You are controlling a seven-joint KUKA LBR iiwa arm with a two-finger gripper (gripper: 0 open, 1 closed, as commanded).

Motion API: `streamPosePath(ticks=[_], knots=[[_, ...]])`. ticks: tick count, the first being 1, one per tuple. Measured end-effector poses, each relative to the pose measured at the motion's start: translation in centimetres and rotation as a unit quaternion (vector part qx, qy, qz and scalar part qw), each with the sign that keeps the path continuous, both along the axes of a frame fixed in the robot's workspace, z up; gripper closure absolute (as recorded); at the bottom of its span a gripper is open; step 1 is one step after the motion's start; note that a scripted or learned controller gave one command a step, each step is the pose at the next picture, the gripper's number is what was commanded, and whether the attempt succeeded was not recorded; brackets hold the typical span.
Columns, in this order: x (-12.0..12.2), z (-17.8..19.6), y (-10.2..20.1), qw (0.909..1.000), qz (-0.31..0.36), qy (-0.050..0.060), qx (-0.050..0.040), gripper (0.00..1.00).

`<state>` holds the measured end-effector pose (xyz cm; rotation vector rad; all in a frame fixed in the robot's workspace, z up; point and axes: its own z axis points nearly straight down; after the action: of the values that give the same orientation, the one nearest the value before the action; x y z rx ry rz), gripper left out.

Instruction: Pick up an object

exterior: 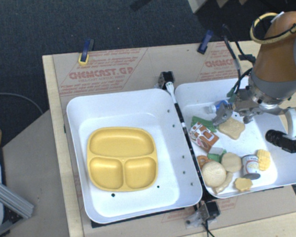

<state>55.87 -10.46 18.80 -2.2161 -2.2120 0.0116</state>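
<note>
The two bins, the left bin (83, 148) and the right bin (285, 172), were white. A yellow tray (122, 157) lay in the left one. The tabletop (132, 69) was light brown with faded red writing on it. The floor (48, 20) was dark blue-grey. The arm (277, 49) was grey with an orange band. In the right bin, a slice of bread (231, 128) was tan. A packet (203, 136) was red, brown and white. A round ball (214, 173) was cream. A small can (250, 164) was silver with red. A little piece (264, 159) was yellow. The clamp (84, 54) was yellow and blue.
</note>
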Motion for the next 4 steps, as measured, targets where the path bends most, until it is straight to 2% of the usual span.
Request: streamPosePath(ticks=[1,2,3,4], knots=[[0.3,0.6,0.0,1.0,0.001,-0.006,-0.0008,0.0],[0.3,-3.9,-0.5,1.0,0.001,-0.003,-0.0001,0.0],[0.0,-7.8,-0.6,0.9999,0.001,-0.012,0.0009,0.0],[0.5,-7.9,-0.9,0.9998,0.0,-0.018,-0.0028,0.0]])
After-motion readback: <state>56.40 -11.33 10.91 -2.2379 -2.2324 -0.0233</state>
